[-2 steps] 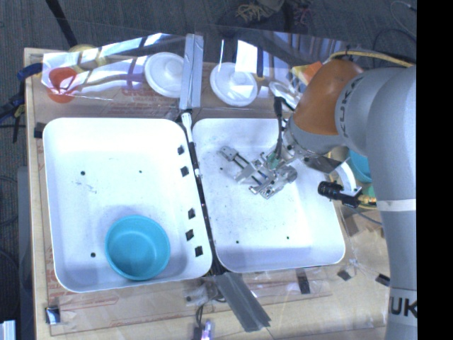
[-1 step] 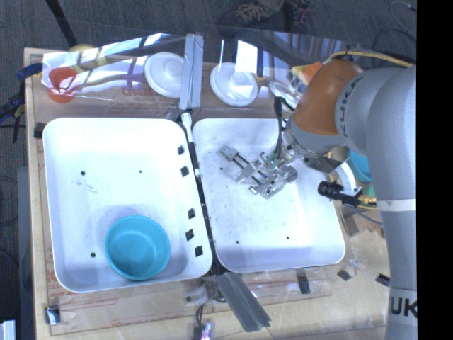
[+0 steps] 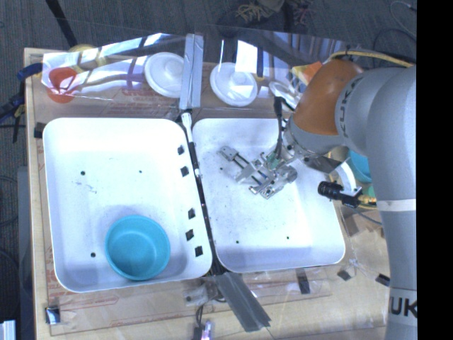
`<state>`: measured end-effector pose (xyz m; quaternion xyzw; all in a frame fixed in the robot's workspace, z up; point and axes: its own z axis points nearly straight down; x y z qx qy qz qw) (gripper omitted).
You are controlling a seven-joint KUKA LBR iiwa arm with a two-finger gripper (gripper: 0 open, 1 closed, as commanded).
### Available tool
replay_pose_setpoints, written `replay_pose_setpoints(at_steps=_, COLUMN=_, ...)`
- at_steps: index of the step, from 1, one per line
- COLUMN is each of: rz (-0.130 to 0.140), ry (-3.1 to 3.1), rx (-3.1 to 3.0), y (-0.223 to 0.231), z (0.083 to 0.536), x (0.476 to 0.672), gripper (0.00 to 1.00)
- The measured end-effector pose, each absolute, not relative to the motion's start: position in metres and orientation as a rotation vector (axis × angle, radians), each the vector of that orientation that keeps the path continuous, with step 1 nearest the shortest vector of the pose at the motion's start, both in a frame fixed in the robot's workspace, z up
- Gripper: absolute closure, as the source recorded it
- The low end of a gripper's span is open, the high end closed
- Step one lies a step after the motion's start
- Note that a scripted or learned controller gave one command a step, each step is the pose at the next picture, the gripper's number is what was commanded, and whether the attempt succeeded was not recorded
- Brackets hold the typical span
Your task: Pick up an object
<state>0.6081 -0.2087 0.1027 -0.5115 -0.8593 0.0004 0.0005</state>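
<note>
You are looking down on the table [image 3: 32, 275], which is carrying two shallow white bins side by side. The grey arm [image 3: 386, 140] with its orange band is reaching in from the right and bending down over the right bin [image 3: 269, 243]. The left bin [image 3: 78, 161] is holding a blue bowl [image 3: 138, 246], which is sitting upright near its front edge, well apart from the arm. The gripper [image 3: 248, 167] is hanging low over the middle of the right bin, its metal fingers spread apart with nothing between them. Two white lids are lying beyond the bins, at the far side of the table.
</note>
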Motion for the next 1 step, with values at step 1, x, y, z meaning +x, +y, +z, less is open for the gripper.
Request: replay_pose_setpoints(at_steps=1, rz=0.001, ry=-2.699, rx=-1.606, y=-0.2087, z=0.1027, x=0.6081, gripper=0.00)
